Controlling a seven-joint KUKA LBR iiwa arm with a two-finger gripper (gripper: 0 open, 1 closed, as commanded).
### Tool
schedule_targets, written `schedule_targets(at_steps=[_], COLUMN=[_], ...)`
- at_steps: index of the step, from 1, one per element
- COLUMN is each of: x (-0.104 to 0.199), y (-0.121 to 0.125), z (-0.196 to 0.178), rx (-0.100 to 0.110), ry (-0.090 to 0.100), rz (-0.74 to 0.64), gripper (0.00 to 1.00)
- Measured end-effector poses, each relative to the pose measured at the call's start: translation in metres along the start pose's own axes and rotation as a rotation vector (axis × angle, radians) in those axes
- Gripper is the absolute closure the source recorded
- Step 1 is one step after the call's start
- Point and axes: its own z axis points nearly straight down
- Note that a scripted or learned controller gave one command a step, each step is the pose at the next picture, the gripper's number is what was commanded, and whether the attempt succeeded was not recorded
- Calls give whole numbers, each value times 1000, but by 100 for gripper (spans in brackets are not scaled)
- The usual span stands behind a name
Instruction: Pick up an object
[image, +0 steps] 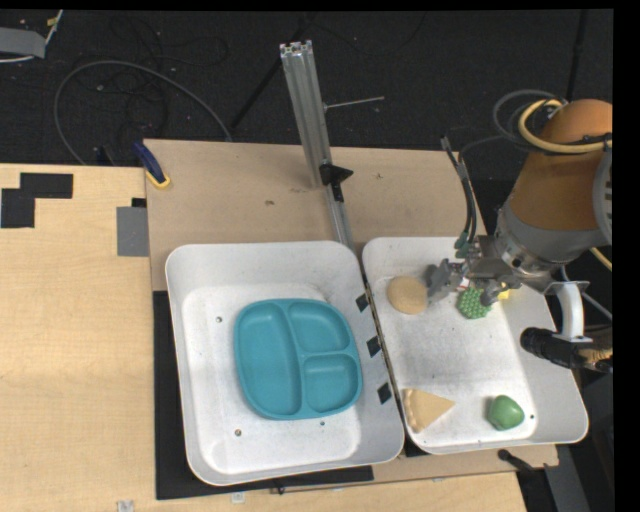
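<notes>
Looking down at the light wooden desk (80, 330), we see two shallow white plastic bins side by side. The left bin (200, 300) holds a teal plastic plate with three compartments (297, 357), lying flat near its middle. The right bin (450, 340) holds four small things. A round tan bun-like piece (407, 295) lies near the far left corner. A tan wedge shaped like a slice of bread or cheese (427, 408) lies at the near left corner, close to the wall that meets the left bin. A glossy green rounded piece, like a small pepper or apple (506, 412), sits in the near right corner, well apart from the wedge. A small bumpy green ball (474, 304) sits toward the far side of the bin, just right of the bun.

The grey arm with its orange band (570, 170) reaches in from the right, and its gripper (470, 283) hangs low over the far part of the right bin, directly above or touching the bumpy green ball. We cannot tell whether the gripper is released or clenched, nor whether the ball is actually between its parts. A slanted aluminium post (305, 110) rises behind the bins, and a blue-and-yellow clamp (152, 168) sits at the far left corner of the brown board (240, 190).
</notes>
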Motion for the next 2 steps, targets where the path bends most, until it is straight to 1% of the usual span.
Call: schedule_targets(at_steps=[1, 2], x=[-1, -3], y=[-6, 0], z=[44, 88], rx=[1, 1], ry=[0, 0], rz=[1, 2], gripper=[0, 0])
